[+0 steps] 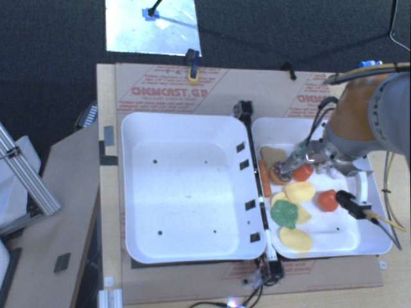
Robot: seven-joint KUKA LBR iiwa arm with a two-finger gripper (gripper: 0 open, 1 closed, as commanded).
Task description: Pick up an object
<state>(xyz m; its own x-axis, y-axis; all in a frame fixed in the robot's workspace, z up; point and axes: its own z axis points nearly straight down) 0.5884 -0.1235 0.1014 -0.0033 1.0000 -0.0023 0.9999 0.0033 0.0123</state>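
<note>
On the counter (109,191) the wide white plastic left bin (186,185) adjoins the white right bin (369,233) holding an orange carrot-like stick (265,178), a green leafy toy (284,213), yellow rounded pieces (299,191) and a red ball (327,199), while the pincer (292,165) hangs low above a brown flat piece (272,155), its opening impossible to tell.

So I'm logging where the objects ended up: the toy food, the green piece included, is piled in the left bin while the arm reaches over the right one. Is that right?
Not quite. The camera view shows the toy food, green piece included, lying in the right bin, under the arm. The arm does reach over the right one.
</note>
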